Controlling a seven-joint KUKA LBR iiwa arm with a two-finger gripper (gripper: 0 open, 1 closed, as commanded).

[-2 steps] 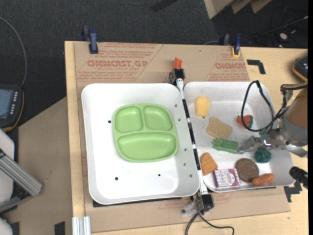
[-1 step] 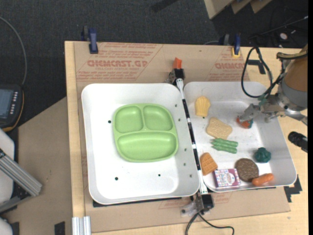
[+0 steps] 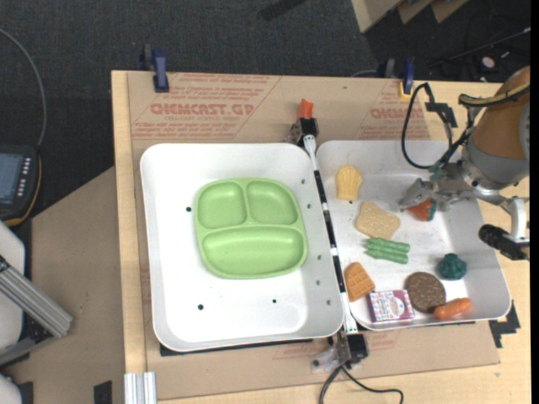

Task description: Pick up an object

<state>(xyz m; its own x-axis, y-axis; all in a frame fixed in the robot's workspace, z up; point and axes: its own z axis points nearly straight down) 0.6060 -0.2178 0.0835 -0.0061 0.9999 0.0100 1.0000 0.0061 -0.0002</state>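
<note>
The arm [image 3: 504, 133] comes in from the right and reaches down into the right bin [image 3: 497, 263], near its back right part. The tool [image 3: 431, 199] sits low over the bin floor with its metal fingers [image 3: 413, 197] spread outward; a small red-orange piece [image 3: 424, 209] lies right at the fingertips, touching or just under them. Whether that piece is gripped or merely beside the fingers cannot be told, so the tool's state stays unclear.

The rest of the right bin holds toy food. A yellow corn piece [image 3: 348, 183] lies near the back left corner. In front of it is a tan cracker [image 3: 376, 221], then a green bean bundle [image 3: 386, 250] just beside the cracker. A small orange waffle-like piece [image 3: 358, 280] lies against the left wall. At the front sit a pink-and-white box [image 3: 391, 305], a brown round patty [image 3: 425, 290] touching or just beside the box, and an orange carrot [image 3: 454, 309] near the front right corner. A dark green lump [image 3: 452, 266] lies close to the right wall.

The left bin [image 3: 164, 251] carries a light green divided plate [image 3: 250, 228], set upright near its centre, well apart from the tool. Both bins rest side by side on the table [image 3: 210, 108].
</note>
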